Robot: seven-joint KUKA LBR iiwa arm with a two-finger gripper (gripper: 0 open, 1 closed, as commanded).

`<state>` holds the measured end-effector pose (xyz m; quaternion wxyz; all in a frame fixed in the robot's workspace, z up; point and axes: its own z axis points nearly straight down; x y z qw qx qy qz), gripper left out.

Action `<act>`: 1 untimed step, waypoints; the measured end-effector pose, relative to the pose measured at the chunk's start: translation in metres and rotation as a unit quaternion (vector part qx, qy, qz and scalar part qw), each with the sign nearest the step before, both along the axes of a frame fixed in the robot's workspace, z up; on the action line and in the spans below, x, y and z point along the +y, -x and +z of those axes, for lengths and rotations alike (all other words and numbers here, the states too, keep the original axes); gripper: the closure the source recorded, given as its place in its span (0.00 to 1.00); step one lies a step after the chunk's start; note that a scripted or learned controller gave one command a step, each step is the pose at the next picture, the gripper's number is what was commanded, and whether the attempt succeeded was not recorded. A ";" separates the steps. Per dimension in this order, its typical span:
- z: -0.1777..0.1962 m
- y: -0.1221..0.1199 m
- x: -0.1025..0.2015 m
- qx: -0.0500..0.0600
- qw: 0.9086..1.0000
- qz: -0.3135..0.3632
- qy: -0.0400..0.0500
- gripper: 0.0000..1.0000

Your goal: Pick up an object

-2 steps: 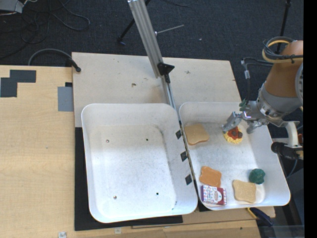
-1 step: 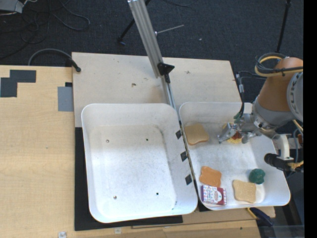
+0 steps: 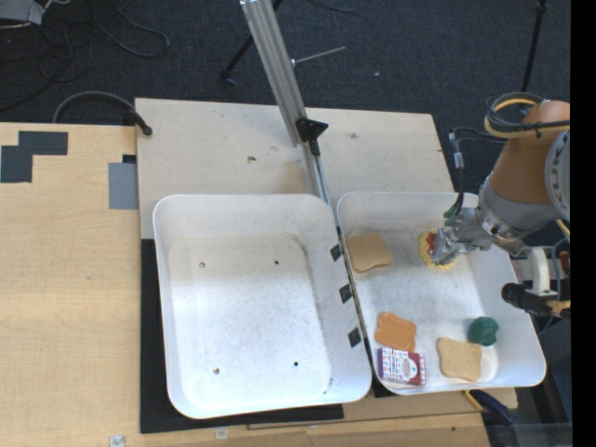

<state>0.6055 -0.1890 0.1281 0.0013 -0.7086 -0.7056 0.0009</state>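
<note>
1. camera view: end effector [image 3: 445,250] low in the right bin [image 3: 521,361], on a yellow-red object [image 3: 432,247] near the far wall; finger state: cannot tell.
2. risk: the grip may slip or pin the object against the bin floor.
3. around: tan slice [image 3: 369,250], orange piece [image 3: 396,331], red-white packet [image 3: 401,366], bread piece [image 3: 460,358], green ball [image 3: 483,330], all apart; nothing obstructs.

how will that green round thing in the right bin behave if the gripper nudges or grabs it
The green round thing looks ball-like, so a nudge would probably send it rolling, perhaps against the tan slice beside it or the bin wall. It seems small next to the gripper, so likely light. Its rounded sides may slip out of a two-finger pinch unless centred.
</note>
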 end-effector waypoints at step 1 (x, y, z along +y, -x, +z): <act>0.043 -0.005 0.001 -0.003 1.000 0.003 0.001 1.00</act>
